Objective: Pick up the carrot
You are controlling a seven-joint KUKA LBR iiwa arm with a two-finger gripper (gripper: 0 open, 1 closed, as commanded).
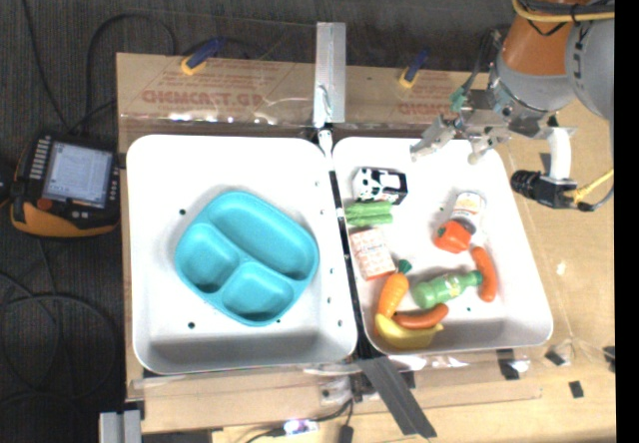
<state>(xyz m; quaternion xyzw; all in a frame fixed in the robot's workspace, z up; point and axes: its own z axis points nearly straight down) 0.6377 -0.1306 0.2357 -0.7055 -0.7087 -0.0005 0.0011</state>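
Note:
The carrot, orange with a green top, lies near the front of the right bin, pointing toward the front left. It rests against a banana and a green bottle. My gripper hangs over the bin's far rim, well behind the carrot. It is open, its fingers spread with nothing between them.
The right bin also holds a black-and-white toy, a green packet, a small card, a white bottle, an orange-red fruit and an orange-red sausage shape. A blue divided plate lies in the left bin.

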